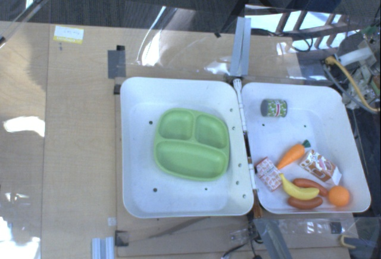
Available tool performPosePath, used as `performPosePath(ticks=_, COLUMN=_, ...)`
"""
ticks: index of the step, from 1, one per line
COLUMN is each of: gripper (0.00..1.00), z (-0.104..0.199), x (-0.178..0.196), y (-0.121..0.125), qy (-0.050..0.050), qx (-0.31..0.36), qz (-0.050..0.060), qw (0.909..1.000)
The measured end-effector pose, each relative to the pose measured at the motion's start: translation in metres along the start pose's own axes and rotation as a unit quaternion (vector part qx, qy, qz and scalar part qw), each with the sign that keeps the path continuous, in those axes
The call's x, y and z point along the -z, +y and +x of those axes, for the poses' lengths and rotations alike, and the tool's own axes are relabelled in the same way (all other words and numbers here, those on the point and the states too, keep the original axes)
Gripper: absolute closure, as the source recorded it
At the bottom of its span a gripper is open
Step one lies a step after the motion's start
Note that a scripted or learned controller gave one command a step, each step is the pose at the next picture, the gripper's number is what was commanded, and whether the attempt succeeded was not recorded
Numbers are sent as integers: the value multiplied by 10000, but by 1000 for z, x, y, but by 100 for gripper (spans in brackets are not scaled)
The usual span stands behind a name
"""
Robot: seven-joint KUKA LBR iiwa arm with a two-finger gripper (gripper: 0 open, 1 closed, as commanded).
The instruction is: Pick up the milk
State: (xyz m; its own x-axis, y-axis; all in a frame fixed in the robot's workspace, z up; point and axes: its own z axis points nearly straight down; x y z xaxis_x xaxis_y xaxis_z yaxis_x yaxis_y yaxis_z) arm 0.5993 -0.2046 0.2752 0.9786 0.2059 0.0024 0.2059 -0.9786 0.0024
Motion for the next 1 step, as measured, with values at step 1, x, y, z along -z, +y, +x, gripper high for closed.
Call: performPosePath(ticks=1, gripper=100, z=66, x=29, y=-84, qy=26, qx=2354, qz=-13, qw=9719)
